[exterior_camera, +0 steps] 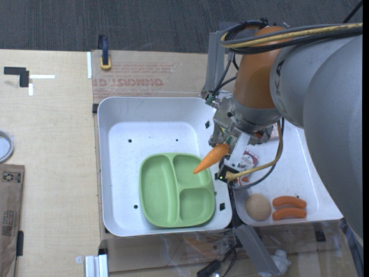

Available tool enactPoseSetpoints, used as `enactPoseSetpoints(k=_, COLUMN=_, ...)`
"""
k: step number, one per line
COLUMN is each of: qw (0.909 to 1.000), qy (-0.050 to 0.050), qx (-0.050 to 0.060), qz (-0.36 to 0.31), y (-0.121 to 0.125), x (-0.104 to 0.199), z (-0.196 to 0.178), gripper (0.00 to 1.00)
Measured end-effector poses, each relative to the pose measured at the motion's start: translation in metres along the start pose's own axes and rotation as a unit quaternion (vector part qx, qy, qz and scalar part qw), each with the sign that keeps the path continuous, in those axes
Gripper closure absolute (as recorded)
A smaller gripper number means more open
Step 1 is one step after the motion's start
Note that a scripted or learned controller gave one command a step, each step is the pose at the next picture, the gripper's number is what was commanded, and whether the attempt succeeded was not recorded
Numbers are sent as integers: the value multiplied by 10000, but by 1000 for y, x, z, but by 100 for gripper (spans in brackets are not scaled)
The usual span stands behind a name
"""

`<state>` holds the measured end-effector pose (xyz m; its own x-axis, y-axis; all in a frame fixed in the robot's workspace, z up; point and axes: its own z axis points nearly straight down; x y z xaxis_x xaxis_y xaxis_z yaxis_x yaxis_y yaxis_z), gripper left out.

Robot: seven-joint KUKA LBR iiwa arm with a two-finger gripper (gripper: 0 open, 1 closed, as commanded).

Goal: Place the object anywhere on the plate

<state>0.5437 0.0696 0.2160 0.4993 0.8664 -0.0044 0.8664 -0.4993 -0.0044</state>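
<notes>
A green divided plate [173, 192] lies in the left bin [118, 154], toward its front right. An orange carrot [211, 157] hangs tilted above the plate's upper right rim, its thin tip pointing down left. My gripper [223, 149] is shut on the carrot's thick end, right at the wall between the two bins. The grey arm with its orange band [259, 74] reaches in from the upper right and hides much of the right bin.
In the right bin [314, 178] lie a tan egg-like ball [258, 206], two orange sausages [288, 208] and a red-and-white packet [249, 160] partly under the gripper. A cardboard sheet [150, 77] sits behind the bins.
</notes>
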Motion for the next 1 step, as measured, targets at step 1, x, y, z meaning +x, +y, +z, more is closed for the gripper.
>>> enactPoseSetpoints(k=1, qw=10000, qy=0, qx=-1, qz=0, y=0, x=0, z=0, gripper=0)
